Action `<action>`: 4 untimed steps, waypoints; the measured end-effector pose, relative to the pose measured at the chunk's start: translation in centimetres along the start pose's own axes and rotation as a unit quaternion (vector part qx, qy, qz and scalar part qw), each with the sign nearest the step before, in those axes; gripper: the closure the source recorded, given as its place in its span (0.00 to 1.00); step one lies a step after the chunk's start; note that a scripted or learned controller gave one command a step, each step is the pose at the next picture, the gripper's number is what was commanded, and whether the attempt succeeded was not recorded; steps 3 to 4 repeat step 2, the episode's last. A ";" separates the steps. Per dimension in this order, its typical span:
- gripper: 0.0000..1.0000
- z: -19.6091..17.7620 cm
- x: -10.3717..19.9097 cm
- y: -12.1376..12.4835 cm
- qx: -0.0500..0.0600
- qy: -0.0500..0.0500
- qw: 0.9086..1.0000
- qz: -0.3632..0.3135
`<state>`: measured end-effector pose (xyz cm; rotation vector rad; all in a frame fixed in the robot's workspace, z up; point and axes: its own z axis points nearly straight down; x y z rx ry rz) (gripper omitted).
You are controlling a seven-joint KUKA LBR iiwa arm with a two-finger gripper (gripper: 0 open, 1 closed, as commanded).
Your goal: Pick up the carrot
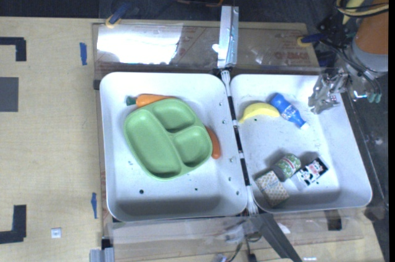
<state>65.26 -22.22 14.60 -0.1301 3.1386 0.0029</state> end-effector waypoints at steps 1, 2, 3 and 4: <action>1.00 -0.9 -0.2 0.1 0.000 -0.002 1.000 0.000; 1.00 2.8 -1.6 0.0 0.001 -0.002 0.999 -0.050; 1.00 2.8 -1.6 0.0 0.001 -0.002 0.999 -0.050; 1.00 2.8 -1.6 0.0 0.001 -0.002 0.999 -0.050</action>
